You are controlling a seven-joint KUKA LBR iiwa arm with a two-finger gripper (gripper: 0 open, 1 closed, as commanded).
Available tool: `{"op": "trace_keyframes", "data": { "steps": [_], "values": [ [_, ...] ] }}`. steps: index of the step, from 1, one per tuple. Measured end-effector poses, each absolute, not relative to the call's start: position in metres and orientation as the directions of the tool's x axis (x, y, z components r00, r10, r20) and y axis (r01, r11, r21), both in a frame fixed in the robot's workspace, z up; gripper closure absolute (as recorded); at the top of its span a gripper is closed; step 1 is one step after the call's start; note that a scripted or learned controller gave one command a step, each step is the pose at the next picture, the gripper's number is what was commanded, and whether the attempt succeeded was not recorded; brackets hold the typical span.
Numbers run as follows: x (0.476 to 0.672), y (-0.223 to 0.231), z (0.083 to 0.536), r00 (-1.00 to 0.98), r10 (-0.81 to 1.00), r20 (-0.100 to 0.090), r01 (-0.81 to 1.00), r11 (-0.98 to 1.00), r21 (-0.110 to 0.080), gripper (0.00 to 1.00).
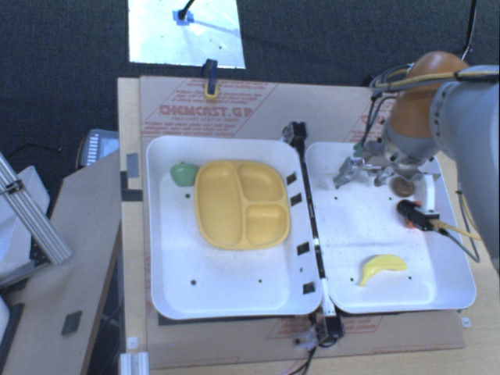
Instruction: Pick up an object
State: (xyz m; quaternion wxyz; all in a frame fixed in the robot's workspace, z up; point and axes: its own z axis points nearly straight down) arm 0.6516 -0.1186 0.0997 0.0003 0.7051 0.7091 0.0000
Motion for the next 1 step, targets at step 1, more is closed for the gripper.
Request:
{"op": "trace_keyframes", "data": {
  "steps": [1],
  "values": [
    [0.6526,-0.1182,0.085,-0.007,1.0,-0.001,1.0,0.007,0.002,0.0]
  ]
}}
